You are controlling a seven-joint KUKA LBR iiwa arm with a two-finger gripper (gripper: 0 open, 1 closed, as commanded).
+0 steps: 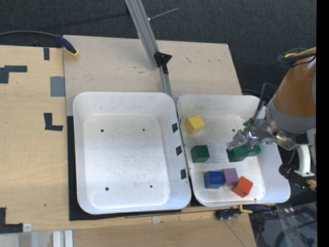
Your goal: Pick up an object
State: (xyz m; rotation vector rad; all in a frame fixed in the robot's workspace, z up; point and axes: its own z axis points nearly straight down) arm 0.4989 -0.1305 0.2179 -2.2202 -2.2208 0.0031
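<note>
Two green blocks lay in the right bin (267,187).
We saw the gripper (245,140) right over the far green block (237,153), touching it; we couldn't tell its state. The near green block (200,153) sat apart.

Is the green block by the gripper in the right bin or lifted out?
Cannot tell whether it is lifted. The dark green block sits directly under the gripper, within the right bin's outline, but its contact with the floor is not visible.
</note>
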